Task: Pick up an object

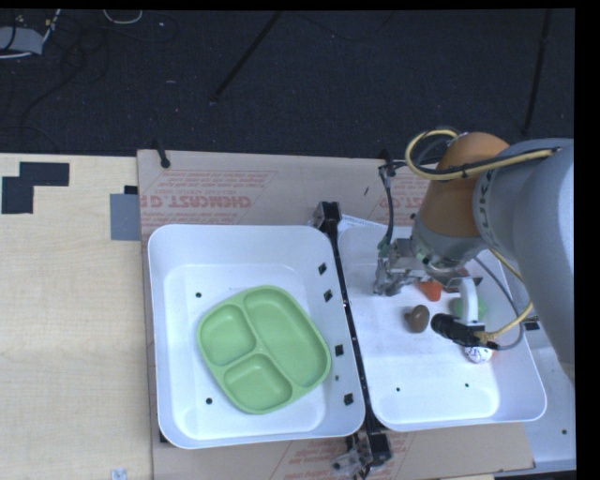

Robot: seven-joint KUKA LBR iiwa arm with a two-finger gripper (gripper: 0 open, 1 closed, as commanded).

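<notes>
A robotics lab: grey arm [525, 216] over two white bins [169, 281]; loose cables [122, 14] on dark floor

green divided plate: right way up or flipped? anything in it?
Right way up and empty. The green divided plate lies flat in the left bin, its three hollow compartments facing the camera, all showing bare green.

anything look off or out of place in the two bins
Nothing stands out. The green divided plate lies flat in the left bin, turned at an angle. The small items, including a brown lump, sit clustered under the arm in the right bin.
</notes>
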